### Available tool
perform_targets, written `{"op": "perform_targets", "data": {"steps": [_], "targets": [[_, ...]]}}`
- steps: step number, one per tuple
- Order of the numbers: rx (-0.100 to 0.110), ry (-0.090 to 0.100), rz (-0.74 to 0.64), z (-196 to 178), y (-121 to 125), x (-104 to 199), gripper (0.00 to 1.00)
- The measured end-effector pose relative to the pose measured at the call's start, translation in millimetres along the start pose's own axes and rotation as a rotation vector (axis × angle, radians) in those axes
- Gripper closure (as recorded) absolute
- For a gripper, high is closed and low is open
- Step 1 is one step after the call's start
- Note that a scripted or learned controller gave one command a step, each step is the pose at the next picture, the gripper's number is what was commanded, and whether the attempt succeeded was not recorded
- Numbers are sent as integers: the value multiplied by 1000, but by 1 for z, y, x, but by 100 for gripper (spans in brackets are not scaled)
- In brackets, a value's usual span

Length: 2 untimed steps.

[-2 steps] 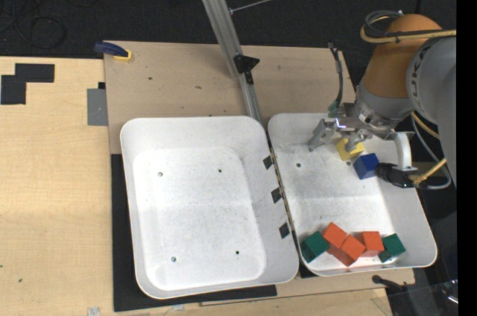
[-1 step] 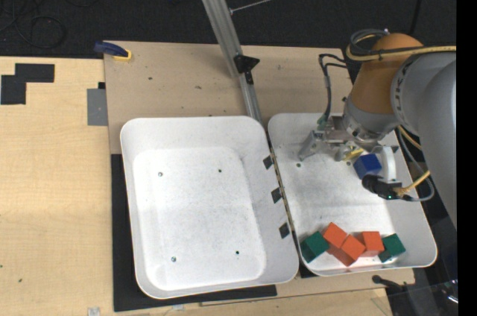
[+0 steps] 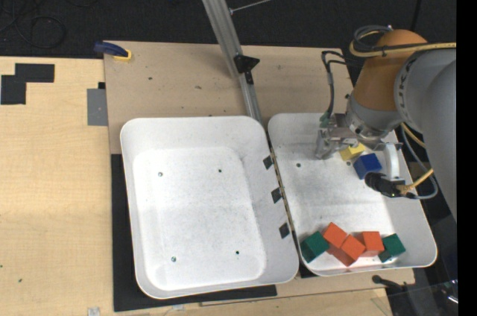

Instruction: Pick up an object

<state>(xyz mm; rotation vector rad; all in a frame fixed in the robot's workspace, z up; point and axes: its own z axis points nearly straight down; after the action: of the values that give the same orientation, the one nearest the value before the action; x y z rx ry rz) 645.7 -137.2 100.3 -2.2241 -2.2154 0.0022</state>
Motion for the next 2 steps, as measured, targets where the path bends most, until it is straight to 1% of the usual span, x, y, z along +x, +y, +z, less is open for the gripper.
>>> {"op": "perform_targets", "data": {"steps": [1,2], "targets": [[-7,-1,2,-64,2,-4,100],[-5,-1,-4,-107,2,-2,100]]}}
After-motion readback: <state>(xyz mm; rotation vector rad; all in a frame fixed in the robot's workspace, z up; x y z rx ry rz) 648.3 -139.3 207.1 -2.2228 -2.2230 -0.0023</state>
